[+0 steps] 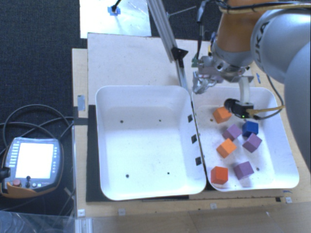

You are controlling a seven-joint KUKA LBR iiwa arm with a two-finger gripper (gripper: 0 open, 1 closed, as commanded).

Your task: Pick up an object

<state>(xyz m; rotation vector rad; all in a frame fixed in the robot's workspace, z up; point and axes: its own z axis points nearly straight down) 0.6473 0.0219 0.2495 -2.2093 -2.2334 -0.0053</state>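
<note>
Several small blocks lie in the right bin (286,171). An orange one (222,114) is farthest back, then a purple one (233,131) beside a blue one (250,127). Nearer the front are a second purple (252,142), an orange (226,148), a red-orange (219,175) and a third purple (243,170). My gripper (200,86) hangs over the bin's far left corner, above and left of the rearmost orange block, apart from all the blocks. I see nothing held in it.
The left bin (104,144) adjoins the right one along a shared wall. A slanted metal pole (165,28) comes down to the bins' far edge, just left of the gripper. A teach pendant (31,166) with cables lies on the floor at the left.
</note>
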